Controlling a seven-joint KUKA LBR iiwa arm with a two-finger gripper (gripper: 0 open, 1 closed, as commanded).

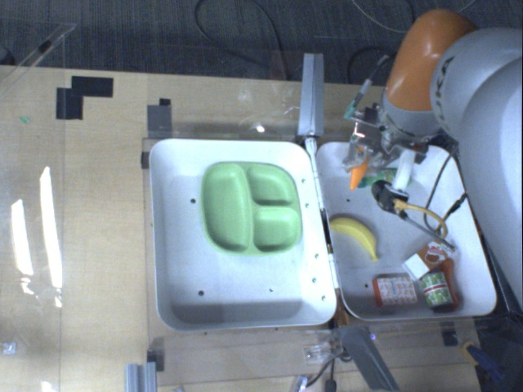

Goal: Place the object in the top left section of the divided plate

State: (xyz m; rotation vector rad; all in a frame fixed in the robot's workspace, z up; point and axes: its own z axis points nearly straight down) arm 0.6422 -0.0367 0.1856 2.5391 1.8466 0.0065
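We look down on two white bins side by side. The left bin [176, 284] carries a green divided plate [250, 207], lying flat near the bin's centre, a little toward twelve o'clock. The plate has one long section along its nine o'clock side and two smaller sections stacked on its three o'clock side; all three show only green.

The right bin [474, 296] holds the loose things. A banana [356, 235] lies near the bin's nine o'clock wall, curving from ten toward four o'clock. At the bin's five o'clock corner we see a cluster: a small red-and-white box [395, 289], just beside it a green-labelled can [436, 290], and above them at about one o'clock from the can a bottle-like item with a red cap [435, 258], tilted.

The arm [458, 64] reaches in from three o'clock, its orange band above the wrist at the bin's twelve o'clock end. The gripper [364, 155] hangs over the right bin's eleven o'clock corner. Right at its tip sits a small orange object [356, 175], seemingly a carrot, standing roughly upright. We cannot tell whether the fingers are wide, narrow or closed on it, because the wrist hardware and cables crowd that spot. The orange object is well apart from the plate, at three o'clock from it across the bins' shared walls.
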